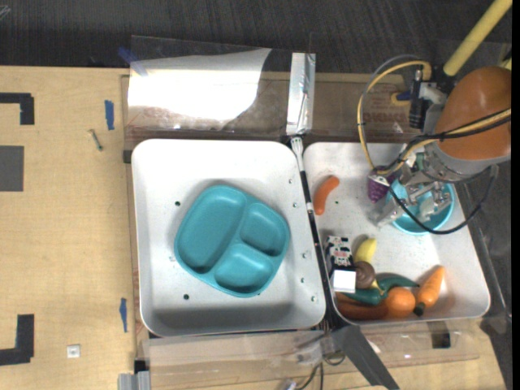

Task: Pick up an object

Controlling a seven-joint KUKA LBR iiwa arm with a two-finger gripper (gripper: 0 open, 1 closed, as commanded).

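Note:
My gripper (413, 198) hangs low in the right bin (478, 260), near its back right corner, under the orange wrist band. It sits over a small teal bowl (433, 218), part of which it hides. A purple toy (376, 188) lies just to its left, very near the gripper or touching it. An orange carrot-like piece (325, 193) rests further left by the bin wall. Nothing shows as held.
The front of the right bin holds a yellow piece (366, 249), a black-and-white toy (338, 250), a white cube (344, 280), a green item (383, 291), an orange fruit (400, 301) and a carrot (431, 286). A teal divided plate (234, 239) lies in the left bin (154, 177). Cables loop behind the wrist.

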